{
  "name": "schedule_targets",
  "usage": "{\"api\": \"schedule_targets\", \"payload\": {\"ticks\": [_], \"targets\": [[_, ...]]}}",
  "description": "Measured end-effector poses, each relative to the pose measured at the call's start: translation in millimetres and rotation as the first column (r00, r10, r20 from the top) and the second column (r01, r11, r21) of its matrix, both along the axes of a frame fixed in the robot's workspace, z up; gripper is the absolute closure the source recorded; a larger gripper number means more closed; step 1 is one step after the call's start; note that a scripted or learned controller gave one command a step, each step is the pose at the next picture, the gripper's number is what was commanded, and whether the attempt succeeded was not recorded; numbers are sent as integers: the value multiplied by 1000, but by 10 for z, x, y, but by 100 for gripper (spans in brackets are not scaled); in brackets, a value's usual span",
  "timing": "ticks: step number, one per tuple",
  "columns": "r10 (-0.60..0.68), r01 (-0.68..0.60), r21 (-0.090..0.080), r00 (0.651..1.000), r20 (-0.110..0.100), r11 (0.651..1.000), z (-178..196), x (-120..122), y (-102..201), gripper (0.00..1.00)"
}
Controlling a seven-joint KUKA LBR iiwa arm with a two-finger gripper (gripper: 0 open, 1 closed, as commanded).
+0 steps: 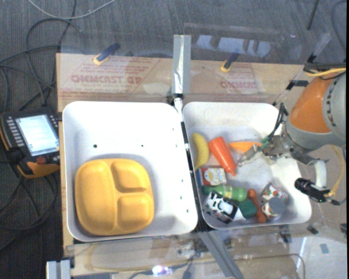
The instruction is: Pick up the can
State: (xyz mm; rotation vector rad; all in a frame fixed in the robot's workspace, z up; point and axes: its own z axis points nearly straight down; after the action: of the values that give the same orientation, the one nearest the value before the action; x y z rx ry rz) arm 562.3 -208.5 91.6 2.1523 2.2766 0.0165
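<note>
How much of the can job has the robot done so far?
Nothing looks finished yet. The can lies on the floor of the right bin, near its front right corner, beside the toy food. In hand: the gripper is low inside that bin, by the orange carrot, away from the can. Left: reach over to the can, close on it and lift it out.

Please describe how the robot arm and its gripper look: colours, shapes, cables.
The arm is rounded and grey, with a wide orange band above the wrist. The gripper is a small metallic grey piece with thin fingers. A yellow cable loops beside the wrist, near a black cylindrical part.
</note>
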Motion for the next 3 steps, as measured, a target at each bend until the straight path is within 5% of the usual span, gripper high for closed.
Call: {"api": "schedule_targets", "payload": {"ticks": [1, 2, 3], "targets": [[-22, 22, 4, 1000, 12, 1000, 29, -498, -52, 0], [-29, 29, 3, 999, 16, 1000, 31, -641, -51, 0], [-32, 32, -3, 999, 12, 999, 92, -658, -72, 100]]}}
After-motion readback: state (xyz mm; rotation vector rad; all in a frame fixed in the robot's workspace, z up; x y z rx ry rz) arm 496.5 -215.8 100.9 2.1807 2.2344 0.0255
